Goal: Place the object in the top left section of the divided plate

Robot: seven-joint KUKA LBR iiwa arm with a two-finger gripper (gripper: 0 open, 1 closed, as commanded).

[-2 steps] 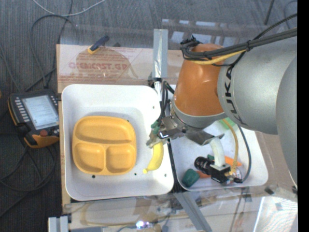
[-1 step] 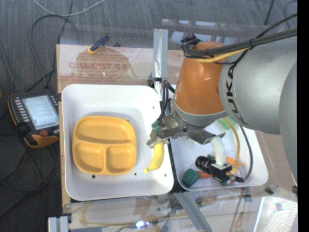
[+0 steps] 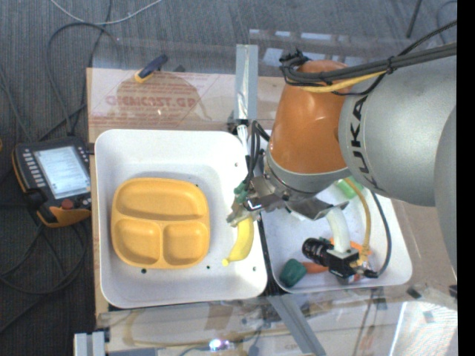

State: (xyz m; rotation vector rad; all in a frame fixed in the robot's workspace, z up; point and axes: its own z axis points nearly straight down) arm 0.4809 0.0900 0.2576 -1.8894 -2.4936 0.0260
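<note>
Grey carpet and cables around the table [image 3: 148, 99] on my feed. Yellow divided plate [image 3: 159, 222] sits in the left bin [image 3: 133, 143]. End effector [image 3: 243, 208] hangs at that bin's right edge, banana [image 3: 242, 243] just below it; can't tell if it's gripped.

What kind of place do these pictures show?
Probably a robotics lab: a grey KUKA arm works over two white bins, a teach pendant lies nearby, and loose cables run across carpet.
</note>
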